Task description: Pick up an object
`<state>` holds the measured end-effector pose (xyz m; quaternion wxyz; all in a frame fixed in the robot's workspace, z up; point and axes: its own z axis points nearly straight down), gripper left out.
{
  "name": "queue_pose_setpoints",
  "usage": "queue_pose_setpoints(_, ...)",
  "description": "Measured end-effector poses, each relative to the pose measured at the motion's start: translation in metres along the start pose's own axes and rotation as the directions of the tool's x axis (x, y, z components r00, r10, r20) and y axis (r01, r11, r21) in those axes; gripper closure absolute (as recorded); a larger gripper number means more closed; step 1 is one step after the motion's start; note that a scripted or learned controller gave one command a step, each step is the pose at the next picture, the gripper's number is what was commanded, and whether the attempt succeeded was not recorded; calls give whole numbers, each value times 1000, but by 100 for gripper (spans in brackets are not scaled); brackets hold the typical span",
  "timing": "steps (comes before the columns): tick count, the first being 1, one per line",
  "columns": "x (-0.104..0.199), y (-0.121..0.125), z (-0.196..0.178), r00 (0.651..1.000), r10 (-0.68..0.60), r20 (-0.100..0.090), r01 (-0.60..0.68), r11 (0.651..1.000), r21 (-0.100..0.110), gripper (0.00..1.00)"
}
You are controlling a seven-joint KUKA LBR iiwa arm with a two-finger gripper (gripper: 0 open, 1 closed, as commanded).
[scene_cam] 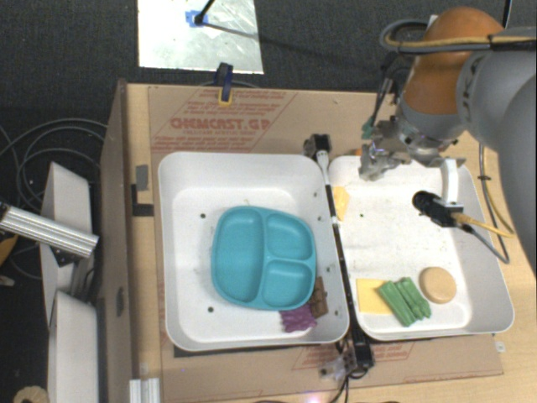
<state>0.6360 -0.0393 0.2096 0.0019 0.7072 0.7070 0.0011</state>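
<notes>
Gripper (pixel 374 164) hangs low over the far corner of the right bin (pixel 497 311), close to the wall that this bin shares with the left bin (pixel 179 177); at this slant I cannot tell whether it is open or closed, and nothing shows in its hold. No object lies directly under it, so it seems to be either starting a descent or between tries. The nearest candidate is a small yellow piece (pixel 340 201), which rests against the dividing wall just nearer the camera than the gripper; being tucked against the rim, it would probably be awkward to close on. The other pieces in this bin cluster along the near edge, well apart from the gripper: a flat yellow square (pixel 370 296), a green ridged item (pixel 404 300) touching or overlapping it, and a round tan piece (pixel 437 285) just beside the green one. In the left bin a teal divided plate (pixel 264 259) lies flat in the middle, with a purple scrap (pixel 295 319) and a brown piece (pixel 320 300) wedged between its near edge and the bin wall. I judge the pick not yet made
</notes>
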Motion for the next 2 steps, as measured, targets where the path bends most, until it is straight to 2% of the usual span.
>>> queue_pose_setpoints(1,-49,-37,-37,1000,3,1,-3,1000,1,100)
queue_pose_setpoints(2,25,-30,-9,1000,-11,-4,11,1000,4,100)
